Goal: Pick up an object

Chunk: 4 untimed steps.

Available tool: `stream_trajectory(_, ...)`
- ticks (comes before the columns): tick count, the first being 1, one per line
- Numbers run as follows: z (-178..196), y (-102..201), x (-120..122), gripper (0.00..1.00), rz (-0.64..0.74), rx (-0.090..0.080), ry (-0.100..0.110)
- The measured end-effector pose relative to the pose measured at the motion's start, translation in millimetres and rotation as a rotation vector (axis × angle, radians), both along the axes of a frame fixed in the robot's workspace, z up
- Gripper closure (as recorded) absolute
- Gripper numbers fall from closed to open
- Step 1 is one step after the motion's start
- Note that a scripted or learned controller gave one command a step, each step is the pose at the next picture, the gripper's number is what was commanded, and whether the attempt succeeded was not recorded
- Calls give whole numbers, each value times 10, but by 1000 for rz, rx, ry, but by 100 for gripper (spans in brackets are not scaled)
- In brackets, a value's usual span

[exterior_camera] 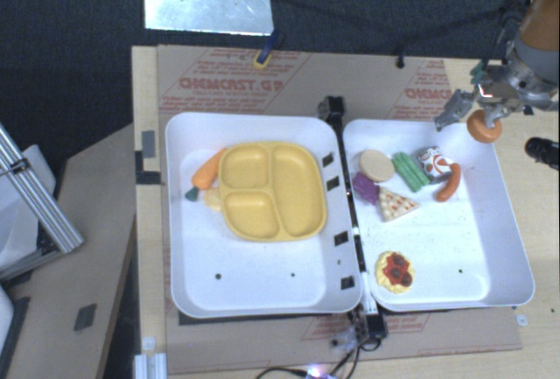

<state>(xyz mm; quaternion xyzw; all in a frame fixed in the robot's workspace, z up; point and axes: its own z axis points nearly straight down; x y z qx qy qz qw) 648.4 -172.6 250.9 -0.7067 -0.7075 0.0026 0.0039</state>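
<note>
Claw (pixel 477 110), upper right, pinches an orange ball (pixel 483 127); lift straight, keeping grip steady above the right bin (pixel 499 281).

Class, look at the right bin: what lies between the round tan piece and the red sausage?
In the camera view, green beans and a small red-and-white piece lie between the tan piece and the sausage.

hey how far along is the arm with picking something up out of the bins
Already done, it seems: the gripper is raised over the right bin's far corner with a small orange object between its fingers. In hand: holding that object clear. Left: nothing obvious. The carrot and yellow tray sit in the left bin; the sausage and pizza slice sit in the right.
</note>
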Motion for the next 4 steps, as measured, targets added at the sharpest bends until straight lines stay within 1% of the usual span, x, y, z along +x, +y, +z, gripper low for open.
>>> stream_trajectory(1, 72, 4, 22, 0, 2, -2, -11)
stream_trajectory(2, -353, -13, 68, 0, 2, -2, -9)
stream_trajectory(3, -958, -53, 113, 0, 1, -2, -6)
stream_trajectory(4, -1395, -106, 146, 0, 1, -2, -8)
